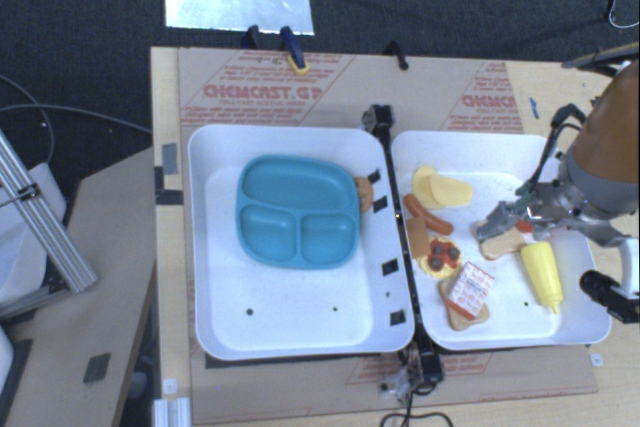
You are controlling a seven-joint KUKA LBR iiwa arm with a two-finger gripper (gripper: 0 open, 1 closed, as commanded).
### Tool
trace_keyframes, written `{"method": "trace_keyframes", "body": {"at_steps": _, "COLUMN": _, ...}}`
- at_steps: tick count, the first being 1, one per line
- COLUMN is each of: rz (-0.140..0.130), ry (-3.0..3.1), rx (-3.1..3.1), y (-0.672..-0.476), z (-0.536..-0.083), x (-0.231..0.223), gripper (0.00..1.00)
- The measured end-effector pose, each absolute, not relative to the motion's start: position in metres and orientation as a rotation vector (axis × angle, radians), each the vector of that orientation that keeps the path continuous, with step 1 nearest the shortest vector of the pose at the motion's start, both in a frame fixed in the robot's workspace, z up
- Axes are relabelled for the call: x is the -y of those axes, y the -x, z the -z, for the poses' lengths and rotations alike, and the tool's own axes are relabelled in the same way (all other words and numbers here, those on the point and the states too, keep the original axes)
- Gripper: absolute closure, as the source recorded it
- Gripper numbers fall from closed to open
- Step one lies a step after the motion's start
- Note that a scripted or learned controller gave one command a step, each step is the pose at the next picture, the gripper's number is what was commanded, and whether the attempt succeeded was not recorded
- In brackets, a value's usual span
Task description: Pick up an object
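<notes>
Toy foods lie in the right bin (590,320). My gripper (496,227) reaches in from the right and hovers low over the bin's middle, right above a tan bread slice (505,246). A yellow mustard bottle (541,274) lies just to its right. Left of the gripper are yellow cheese slices (441,188), a red sausage (428,215) and a pizza piece (442,256). A red-and-white packet (468,291) rests on a piece of toast near the front. Nothing is seen lifted off the bin floor.
The left bin (215,315) holds a blue divided plate (298,212). A black divider with clips (397,245) runs between the bins. The grey arm with its orange band (612,140) crosses the right bin's right edge.
</notes>
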State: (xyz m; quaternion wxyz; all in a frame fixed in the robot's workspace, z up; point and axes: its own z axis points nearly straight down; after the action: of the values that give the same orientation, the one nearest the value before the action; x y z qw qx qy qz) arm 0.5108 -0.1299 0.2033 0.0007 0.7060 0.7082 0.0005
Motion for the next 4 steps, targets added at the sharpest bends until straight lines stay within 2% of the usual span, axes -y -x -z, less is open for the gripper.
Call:
{"method": "trace_keyframes", "body": {"at_steps": 1, "rz": -0.010, "ry": -2.204, "rx": -2.242, "y": -0.511, "z": -0.217, "x": 0.003, "gripper": 0.00}}
{"method": "trace_keyframes", "body": {"at_steps": 2, "rz": -0.007, "ry": -2.214, "rx": -2.224, "y": -0.512, "z": -0.227, "x": 0.011, "gripper": 1.00}}
{"method": "trace_keyframes", "body": {"at_steps": 3, "rz": -0.006, "ry": -2.217, "rx": -2.222, "y": -0.512, "z": -0.227, "x": 0.011, "gripper": 0.00}}
{"method": "trace_keyframes", "body": {"at_steps": 4, "rz": -0.027, "ry": -2.201, "rx": -2.224, "y": -0.514, "z": -0.385, "x": -0.029, "gripper": 0.00}}
